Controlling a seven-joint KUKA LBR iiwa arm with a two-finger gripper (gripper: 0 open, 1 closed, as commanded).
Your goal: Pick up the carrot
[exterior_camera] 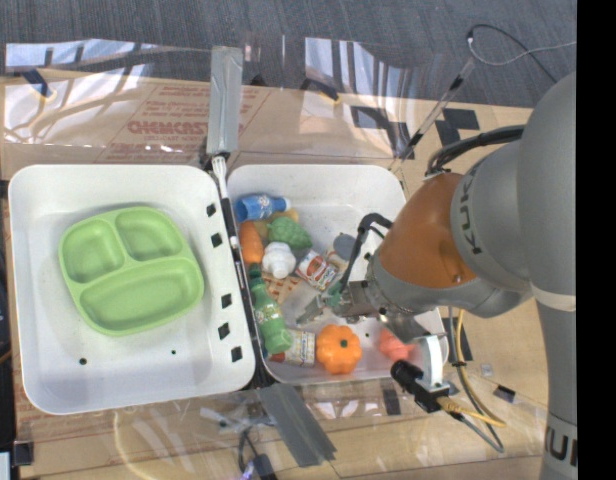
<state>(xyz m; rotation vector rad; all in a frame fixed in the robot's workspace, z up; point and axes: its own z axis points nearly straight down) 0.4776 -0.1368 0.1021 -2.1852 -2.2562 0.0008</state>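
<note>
The carrot (pixel 251 243) lies hard against the right bin's (pixel 388 183) left wall, crowded by broccoli (pixel 288 233) and other toys, while the arm (pixel 438 248) hangs over the bin's right half, its hand's spread impossible to tell.

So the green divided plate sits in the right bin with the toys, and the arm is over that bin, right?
Not quite. The camera view shows the green plate alone in the left bin. The toys, the carrot among them, lie in the right bin, and the arm is over that bin, as you said.
</note>
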